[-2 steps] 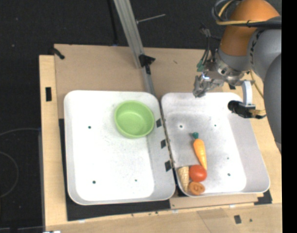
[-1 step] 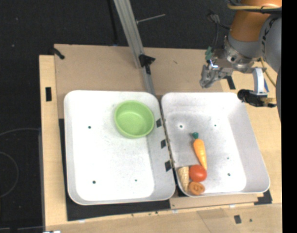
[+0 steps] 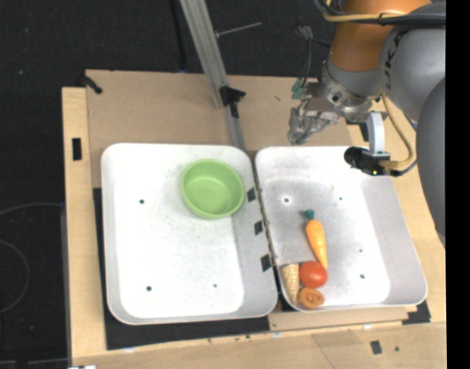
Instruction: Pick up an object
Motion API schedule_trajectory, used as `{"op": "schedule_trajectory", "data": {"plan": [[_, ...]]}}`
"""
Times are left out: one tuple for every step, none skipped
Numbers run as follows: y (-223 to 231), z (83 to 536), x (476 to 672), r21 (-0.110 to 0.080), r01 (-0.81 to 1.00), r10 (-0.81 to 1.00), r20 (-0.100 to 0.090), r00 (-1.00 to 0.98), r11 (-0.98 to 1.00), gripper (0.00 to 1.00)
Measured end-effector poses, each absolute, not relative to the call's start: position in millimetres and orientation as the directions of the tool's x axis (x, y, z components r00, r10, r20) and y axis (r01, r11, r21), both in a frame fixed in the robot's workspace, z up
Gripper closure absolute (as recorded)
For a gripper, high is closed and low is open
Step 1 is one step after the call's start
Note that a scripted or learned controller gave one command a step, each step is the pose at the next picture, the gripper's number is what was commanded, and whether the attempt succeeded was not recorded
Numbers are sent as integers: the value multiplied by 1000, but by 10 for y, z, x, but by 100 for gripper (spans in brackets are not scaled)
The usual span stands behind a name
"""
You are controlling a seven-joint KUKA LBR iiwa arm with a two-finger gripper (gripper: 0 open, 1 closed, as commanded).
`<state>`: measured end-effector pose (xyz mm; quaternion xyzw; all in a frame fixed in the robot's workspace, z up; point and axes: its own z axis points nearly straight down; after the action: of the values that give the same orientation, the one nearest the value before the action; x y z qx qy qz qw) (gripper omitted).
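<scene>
Two white bins sit side by side on a brown bench, the right bin [image 3: 373, 229] holding a carrot [image 3: 317, 241] and tomato [image 3: 312, 274], while the gripper [image 3: 304, 129] hovers above its far edge, grasping nothing.

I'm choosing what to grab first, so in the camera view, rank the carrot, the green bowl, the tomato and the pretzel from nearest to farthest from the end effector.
From the end effector, above the right bin's far edge:
1. Carrot, middle of the right bin. The green bowl, in the left bin, looks about as near; too close to call.
2. Tomato, just beyond the carrot.
3. Pretzel, near edge of the right bin.
</scene>
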<state>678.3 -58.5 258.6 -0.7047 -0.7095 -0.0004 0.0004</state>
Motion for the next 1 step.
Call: {"op": "schedule_trajectory", "data": {"plan": [[-139,2465,6661,-1,1000,1000,0,-6,6,100]]}}
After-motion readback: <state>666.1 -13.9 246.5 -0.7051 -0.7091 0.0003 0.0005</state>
